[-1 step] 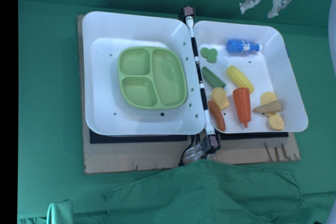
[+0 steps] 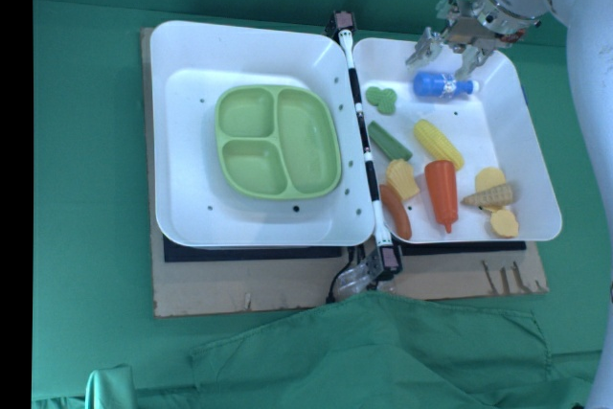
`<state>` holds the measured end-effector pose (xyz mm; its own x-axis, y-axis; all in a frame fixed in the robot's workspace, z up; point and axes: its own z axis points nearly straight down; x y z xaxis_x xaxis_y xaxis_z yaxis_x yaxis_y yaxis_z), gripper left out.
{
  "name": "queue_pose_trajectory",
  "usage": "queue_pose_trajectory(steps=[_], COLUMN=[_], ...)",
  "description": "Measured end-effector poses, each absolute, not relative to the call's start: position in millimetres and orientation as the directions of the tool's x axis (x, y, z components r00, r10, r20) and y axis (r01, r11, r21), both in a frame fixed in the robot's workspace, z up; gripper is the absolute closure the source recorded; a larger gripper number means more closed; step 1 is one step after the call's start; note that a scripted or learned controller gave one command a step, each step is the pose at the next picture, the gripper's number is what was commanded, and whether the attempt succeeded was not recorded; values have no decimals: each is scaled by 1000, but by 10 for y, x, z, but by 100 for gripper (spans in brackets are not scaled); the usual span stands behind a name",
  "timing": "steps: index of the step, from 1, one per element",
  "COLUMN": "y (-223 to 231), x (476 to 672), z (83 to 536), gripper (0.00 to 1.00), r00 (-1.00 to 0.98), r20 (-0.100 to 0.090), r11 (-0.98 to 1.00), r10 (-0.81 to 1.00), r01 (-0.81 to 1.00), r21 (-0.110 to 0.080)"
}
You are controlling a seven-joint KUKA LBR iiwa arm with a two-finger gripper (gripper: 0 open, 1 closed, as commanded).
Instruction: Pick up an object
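Worktop: green-covered, carrying two shallow white bins side by side.

Left bin: holds one green divided plate.

Right bin, taken as landmark: at its far end lies a blue bottle with a white cap, on its side. Toward the divider from the bottle, a small green piece. Mid-bin: a dark green pod, a corn cob, an orange carrot, a yellow wedge. Near end: a sausage by the divider, an ice-cream cone, and yellow pieces in the near outer corner.

Task status: nothing lifted. Every item rests on the bin floor. The likely target, judged by nearness, is the bottle; closing on it and raising it remain.

Arm: reaches in over the right bin's far outer corner, orange band uppermost, wrist angled down toward the bin.

End effector: hangs just above the bottle's far side, fingers spread apart, released, with nothing between them. Whether a fingertip touches the bottle cannot be told.
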<state>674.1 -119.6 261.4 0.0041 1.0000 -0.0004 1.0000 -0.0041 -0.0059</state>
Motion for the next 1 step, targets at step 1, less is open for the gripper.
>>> queue_pose_trajectory(steps=[1], y=[-1414], x=[6297], z=[1931], gripper=[0], r00=[2], r20=[-4], r11=[-2], r10=[1000], r01=[1000], r21=[9])
